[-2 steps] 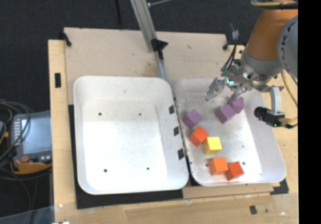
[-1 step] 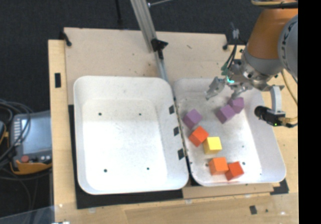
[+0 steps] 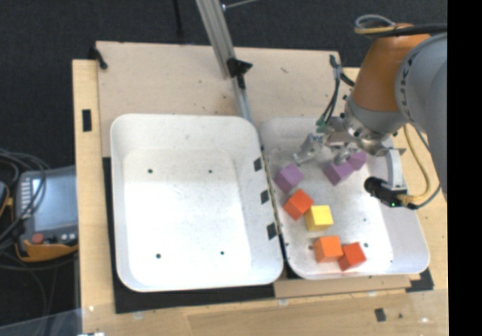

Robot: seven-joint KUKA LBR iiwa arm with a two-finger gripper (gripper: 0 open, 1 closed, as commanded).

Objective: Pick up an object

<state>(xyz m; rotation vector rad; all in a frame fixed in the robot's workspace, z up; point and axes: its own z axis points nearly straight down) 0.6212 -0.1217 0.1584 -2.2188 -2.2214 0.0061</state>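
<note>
The gripper hangs over the right bin, just above a purple block; its fingers' state I cannot tell.

You've got matt white plastic bins, speckled; matt painted blocks; bare wood-look bench; metal-looking rail.
</note>
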